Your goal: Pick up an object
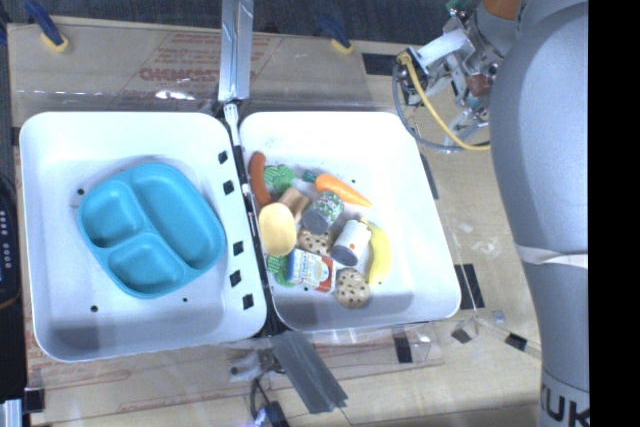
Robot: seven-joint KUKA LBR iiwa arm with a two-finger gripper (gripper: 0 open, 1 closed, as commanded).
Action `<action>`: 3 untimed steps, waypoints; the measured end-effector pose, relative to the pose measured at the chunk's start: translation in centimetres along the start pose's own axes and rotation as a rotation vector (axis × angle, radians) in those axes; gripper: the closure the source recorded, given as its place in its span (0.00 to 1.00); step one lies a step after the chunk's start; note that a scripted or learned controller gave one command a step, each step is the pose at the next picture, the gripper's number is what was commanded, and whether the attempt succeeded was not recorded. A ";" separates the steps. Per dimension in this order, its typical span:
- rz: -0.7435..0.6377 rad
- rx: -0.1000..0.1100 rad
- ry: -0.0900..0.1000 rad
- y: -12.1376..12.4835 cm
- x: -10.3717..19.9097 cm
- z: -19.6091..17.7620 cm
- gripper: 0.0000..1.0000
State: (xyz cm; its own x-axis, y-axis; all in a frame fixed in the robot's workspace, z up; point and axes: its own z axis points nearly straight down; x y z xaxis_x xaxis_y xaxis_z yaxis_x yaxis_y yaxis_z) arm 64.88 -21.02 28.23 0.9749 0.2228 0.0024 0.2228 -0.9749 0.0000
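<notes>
The right white bin (425, 215) holds a heap of toy food. In it lie an orange carrot (343, 188), a red sausage (258, 177), a green leafy piece (279, 180), a pale yellow lemon (277, 228), a banana (380, 253), a small white can (350, 240), a colourful packet (310, 270) and cookies (350, 288). My gripper (455, 80) hangs beyond the bin's far right corner, wrapped in yellow cable and well apart from the heap. Nothing from the bin is seen at it.
The left white bin (45, 245) holds a blue divided plate (150, 227). A taped divider with black clips (236, 205) runs between the bins. The arm's grey body (545, 145) fills the right side. Blue clamps (45, 25) sit on the bench's far edge.
</notes>
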 end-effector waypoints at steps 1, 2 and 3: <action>-0.002 0.002 -0.004 -0.1 0.0 0.2 0.00; -0.187 0.007 -0.009 -5.7 1.3 10.2 0.00; 0.016 0.001 -0.003 -0.3 -1.0 5.9 0.00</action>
State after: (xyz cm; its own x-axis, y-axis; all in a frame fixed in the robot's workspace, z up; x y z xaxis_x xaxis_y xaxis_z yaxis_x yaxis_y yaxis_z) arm 63.87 -20.97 22.32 0.9782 0.2076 -0.0006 0.2076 -0.9782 -0.0006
